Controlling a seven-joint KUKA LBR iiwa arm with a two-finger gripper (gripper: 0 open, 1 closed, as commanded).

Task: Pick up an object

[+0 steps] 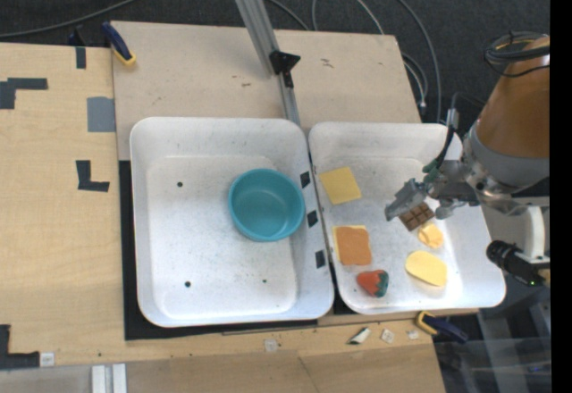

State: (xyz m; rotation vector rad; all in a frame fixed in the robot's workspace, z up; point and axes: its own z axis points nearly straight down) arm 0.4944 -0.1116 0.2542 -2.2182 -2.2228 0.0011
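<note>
Brown block [416,218] sits pinched in the hand [413,211] at right of frame, over the right bin [380,137], but the grip looks shallow, so it could slip onto the yellow piece [430,237] just below.

Two bins sit side by side on the desk [206,61]. The left bin [161,293] holds a bowl [265,204], right of its centre. The right bin [375,137] holds a flat square piece [340,185] at its left, a second flat piece [353,246] in front of it, and a strawberry [374,281] at the front edge. Right of these lie a small piece [431,237] and a wedge [427,269]. The tool [413,208] stands over the right bin, above a block [416,218], beside the small piece.
</note>
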